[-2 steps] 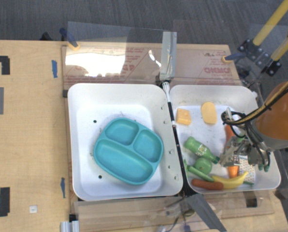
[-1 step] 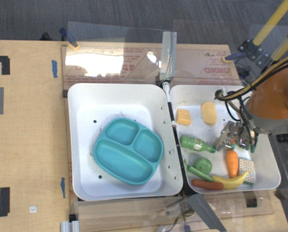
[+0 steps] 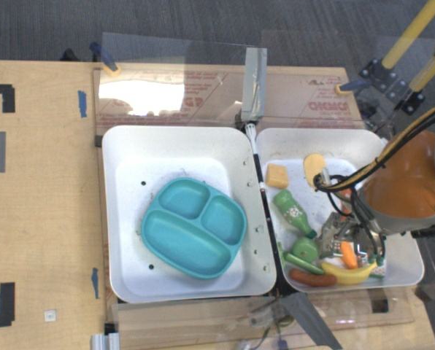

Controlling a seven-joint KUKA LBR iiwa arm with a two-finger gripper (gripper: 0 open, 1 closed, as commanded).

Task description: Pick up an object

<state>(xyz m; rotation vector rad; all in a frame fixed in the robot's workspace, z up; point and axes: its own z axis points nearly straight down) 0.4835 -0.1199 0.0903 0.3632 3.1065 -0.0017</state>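
The left shallow white plastic bin (image 3: 122, 195), well to the left of the fingers, holds a turquoise three-compartment plastic plate (image 3: 194, 227), broad, stiff and probably slick, best pinched at its rim; the right shallow white plastic bin (image 3: 407, 265) carries the small toy foods, which look light, hard and smooth; the green plastic bottle (image 3: 293, 214) lies just left of the fingers, its narrow body the likeliest hold; the yellow plastic banana (image 3: 352, 272) lies just below them, curved and apt to roll; the red sausage-shaped toy (image 3: 312, 278) sits below and left; the orange cheese-like block (image 3: 277, 176) lies farther up-left; the gripper (image 3: 347, 243) hangs low over the clutter, whether open or closed I cannot tell.
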